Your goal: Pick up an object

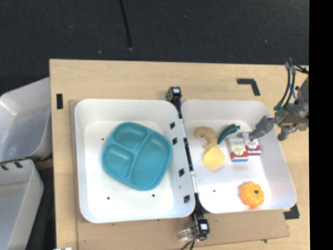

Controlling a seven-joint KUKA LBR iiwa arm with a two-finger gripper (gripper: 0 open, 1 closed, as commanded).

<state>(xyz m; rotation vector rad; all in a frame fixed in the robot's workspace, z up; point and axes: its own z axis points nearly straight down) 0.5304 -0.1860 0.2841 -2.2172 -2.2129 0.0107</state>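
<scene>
Seemingly, tool (271,130) beside carton (243,148).

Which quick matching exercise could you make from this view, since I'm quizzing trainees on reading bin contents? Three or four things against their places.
Things:
1. blue divided plate
2. orange pumpkin toy
3. small carton
4. green pepper

Places:
A. near front corner of the right bin, alone
B. middle of the left bin
C. rear part of the right bin, beside the tan ginger-shaped piece
D. right bin, just below the pincer

Pairs: 1-B, 2-A, 3-D, 4-C
</scene>
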